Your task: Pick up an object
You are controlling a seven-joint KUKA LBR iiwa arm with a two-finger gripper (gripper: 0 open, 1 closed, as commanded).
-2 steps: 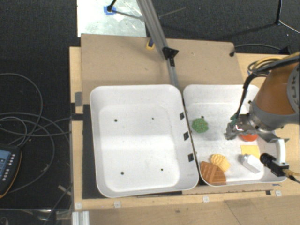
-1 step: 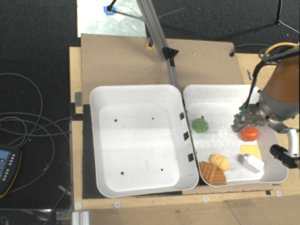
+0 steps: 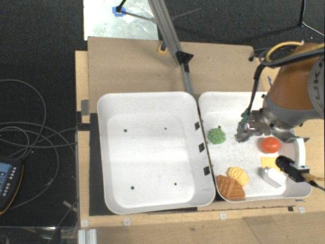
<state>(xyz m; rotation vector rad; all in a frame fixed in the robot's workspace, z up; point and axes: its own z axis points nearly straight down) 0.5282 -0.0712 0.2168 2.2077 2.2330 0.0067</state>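
Table (image 3: 132,65) with two white bins; the arm reaches over the right bin (image 3: 223,103).
The tool (image 3: 245,134) hangs beside a green berry (image 3: 217,135); its opening is too blurred to tell. Tomato (image 3: 270,145), cheese (image 3: 269,162) and waffles (image 3: 231,187) lie near.

floor (image 3: 40,34): dark carpet, all around | bench (image 3: 137,65): tan board, centre | cables (image 3: 30,131): loose loops, left edge | tablet (image 3: 7,179): lower left, cut off | pole (image 3: 167,29): grey, slanting from top centre | sheet (image 3: 109,11): pale, shiny, upper left
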